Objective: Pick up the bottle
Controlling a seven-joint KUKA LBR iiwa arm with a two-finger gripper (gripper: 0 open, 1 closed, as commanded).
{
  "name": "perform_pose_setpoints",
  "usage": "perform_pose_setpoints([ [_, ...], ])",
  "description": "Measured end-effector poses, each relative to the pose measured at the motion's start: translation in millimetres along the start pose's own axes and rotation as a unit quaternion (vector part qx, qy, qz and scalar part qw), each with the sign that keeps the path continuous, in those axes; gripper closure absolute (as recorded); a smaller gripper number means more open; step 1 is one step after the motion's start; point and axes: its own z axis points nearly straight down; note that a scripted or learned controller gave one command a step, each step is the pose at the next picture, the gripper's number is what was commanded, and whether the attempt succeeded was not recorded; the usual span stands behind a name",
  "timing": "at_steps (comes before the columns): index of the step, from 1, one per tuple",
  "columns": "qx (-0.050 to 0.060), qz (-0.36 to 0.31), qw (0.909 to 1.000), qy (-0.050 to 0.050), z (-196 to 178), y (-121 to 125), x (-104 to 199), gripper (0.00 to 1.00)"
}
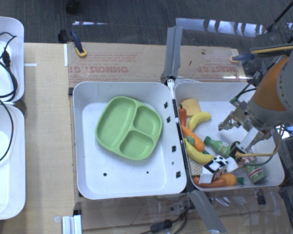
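Bottle [218, 146]: small, green, lying on its side in the right bin [278, 177], amid the toy food along that bin's left wall. A banana [198, 153] touches it from below-left; a black-and-white block [216, 165] sits just beside it. Gripper [240, 139] hangs low over the bin's middle, close to the bottle's right. Fingers seem spread, nothing between them. Risk: crowding, so fingers may catch the banana or block, or the bottle may roll. Fingertips blurred; bottle's far end unclear.
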Motion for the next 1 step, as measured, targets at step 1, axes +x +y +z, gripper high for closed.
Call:
perform_pose_setpoints([
  [1, 0.01, -0.022, 0.9997, -0.009, 15.0, 61.0, 14.2, 0.0],
])
